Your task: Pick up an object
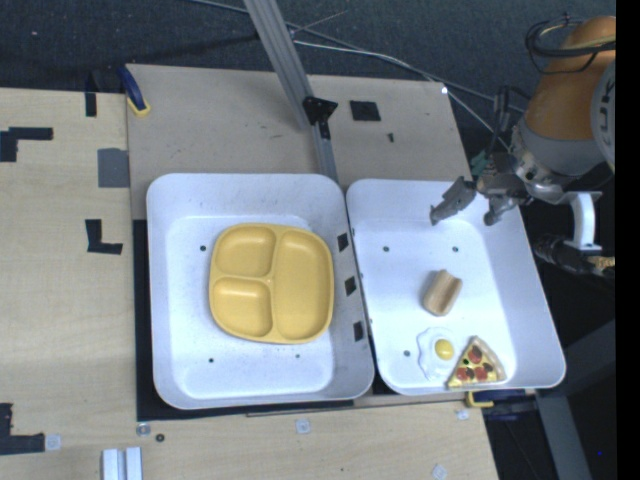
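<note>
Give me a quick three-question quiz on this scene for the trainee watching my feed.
1. True or false: the yellow plate lies in the left bin.
2. Multiple choice: which thing in the right bin lies nearest the pincer? A) bread roll B) fried egg C) pizza slice
3. Fill in: the pincer's fingers are spread ____, with nothing between them.

Key: 1 true; 2 A; 3 open.
</note>
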Controlling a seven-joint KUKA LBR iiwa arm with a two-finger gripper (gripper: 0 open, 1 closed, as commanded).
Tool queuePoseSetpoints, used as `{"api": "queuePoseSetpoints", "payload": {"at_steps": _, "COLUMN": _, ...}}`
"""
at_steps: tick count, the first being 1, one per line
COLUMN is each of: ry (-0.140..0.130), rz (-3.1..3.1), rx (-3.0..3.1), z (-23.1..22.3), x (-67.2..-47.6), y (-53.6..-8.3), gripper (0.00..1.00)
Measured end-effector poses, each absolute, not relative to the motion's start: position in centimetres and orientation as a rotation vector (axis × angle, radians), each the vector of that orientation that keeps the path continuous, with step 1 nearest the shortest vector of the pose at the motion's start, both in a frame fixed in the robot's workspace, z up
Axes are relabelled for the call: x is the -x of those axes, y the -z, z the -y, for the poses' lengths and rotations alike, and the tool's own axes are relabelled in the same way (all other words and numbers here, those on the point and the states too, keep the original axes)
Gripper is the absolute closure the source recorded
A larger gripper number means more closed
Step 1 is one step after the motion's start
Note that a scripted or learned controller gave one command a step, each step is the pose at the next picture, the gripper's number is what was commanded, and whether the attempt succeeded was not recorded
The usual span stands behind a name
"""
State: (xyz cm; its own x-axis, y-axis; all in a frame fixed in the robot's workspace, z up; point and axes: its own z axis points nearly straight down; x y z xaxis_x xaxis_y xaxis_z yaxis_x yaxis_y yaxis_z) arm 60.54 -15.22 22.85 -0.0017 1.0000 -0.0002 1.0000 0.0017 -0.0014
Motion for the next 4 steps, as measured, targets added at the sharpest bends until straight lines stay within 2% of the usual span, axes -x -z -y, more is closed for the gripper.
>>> {"api": "queuePoseSetpoints", "payload": {"at_steps": 1, "ry": -0.007, "rz": 2.219, "rx": 2.217, "z": 15.3, "x": -59.5, "y": -17.9, "gripper": 0.00}}
{"api": "queuePoseSetpoints", "payload": {"at_steps": 2, "ry": -0.008, "rz": 2.218, "rx": 2.217, "z": 15.8, "x": -59.6, "y": -11.6, "gripper": 0.00}}
{"api": "queuePoseSetpoints", "payload": {"at_steps": 3, "ry": -0.002, "rz": 2.224, "rx": 2.221, "z": 15.8, "x": -59.6, "y": -8.4, "gripper": 0.00}}
{"api": "queuePoseSetpoints", "payload": {"at_steps": 4, "ry": 0.001, "rz": 2.229, "rx": 2.225, "z": 15.9, "x": -59.8, "y": -9.8, "gripper": 1.00}}
